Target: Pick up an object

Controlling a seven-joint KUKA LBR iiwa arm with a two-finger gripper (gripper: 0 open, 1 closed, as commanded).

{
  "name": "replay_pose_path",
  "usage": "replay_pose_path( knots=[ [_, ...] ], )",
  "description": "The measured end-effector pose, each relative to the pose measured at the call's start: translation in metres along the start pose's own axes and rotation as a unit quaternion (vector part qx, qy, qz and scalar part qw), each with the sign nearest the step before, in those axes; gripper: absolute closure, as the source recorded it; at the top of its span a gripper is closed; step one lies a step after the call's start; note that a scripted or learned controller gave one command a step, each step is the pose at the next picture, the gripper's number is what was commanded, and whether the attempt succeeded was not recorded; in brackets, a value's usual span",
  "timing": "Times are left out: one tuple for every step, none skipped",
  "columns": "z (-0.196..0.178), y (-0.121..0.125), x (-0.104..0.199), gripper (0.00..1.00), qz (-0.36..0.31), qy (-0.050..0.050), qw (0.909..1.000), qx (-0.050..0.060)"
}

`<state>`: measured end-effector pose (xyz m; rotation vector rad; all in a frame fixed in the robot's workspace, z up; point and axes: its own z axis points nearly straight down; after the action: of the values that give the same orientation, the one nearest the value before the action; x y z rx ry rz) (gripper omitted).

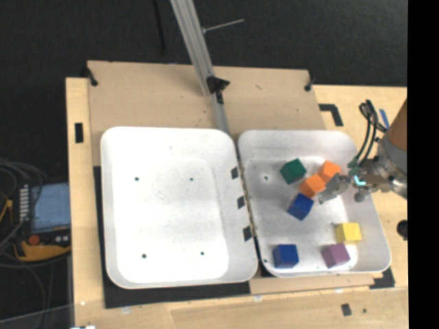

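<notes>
Two orange blocks (touching) lie just beside the gripper.

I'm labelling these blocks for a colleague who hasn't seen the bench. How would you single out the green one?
Look in the right-hand white bin, toward its far side. The green block sits farthest back in the cluster, just left of two orange blocks. It is the only green one; the others are orange, blue, yellow and purple.

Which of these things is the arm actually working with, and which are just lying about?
Job:
gripper
right bin
its blocks: green, two orange, two blue, yellow, purple

Lying about:
left bin
metal pole
cables
</notes>
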<state>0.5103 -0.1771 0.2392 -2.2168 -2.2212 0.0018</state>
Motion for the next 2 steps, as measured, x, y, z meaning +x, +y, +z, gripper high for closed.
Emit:
replay_pose_path(
  knots=[
    [-0.002,0.001,0.000,0.00,0.000,-0.001,1.0000,-0.003],
    [0.061,0.000,0.001,0.00,0.001,-0.001,1.0000,0.000]
  ],
)
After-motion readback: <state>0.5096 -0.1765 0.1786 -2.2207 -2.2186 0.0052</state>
